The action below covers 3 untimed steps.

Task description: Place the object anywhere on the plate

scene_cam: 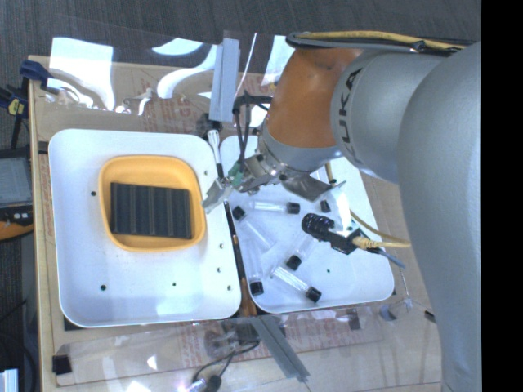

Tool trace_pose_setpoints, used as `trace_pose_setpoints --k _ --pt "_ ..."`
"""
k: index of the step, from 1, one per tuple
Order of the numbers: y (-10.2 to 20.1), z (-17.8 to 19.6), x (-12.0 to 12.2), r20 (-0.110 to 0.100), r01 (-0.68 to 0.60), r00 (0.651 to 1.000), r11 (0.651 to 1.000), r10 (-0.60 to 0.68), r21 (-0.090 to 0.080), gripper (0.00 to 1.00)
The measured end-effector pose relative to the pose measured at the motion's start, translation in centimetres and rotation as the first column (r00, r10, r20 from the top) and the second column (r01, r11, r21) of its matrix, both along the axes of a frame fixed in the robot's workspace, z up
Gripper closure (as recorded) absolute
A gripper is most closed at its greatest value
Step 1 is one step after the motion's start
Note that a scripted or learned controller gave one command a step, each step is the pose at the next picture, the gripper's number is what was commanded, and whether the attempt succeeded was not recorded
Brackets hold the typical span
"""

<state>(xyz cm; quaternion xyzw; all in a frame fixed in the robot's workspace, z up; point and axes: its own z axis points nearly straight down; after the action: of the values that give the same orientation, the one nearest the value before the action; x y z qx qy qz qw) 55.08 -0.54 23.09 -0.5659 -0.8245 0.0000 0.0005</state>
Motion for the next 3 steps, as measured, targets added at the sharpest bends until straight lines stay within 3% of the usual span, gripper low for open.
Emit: trace_pose_setpoints --k 1,2,3 --pt "3.3 -4.0 2.0 -0.006 -0.023 1.000 1.000 0.023 -0.001 0.00" --pt "-0.1 -2.2 7.0 0.001 -0.183 0.983 0.983 0.183 0.000 0.00" --pt "0.2 -1.2 7.0 0.002 -0.192 0.981 0.981 0.192 0.001 1.00"
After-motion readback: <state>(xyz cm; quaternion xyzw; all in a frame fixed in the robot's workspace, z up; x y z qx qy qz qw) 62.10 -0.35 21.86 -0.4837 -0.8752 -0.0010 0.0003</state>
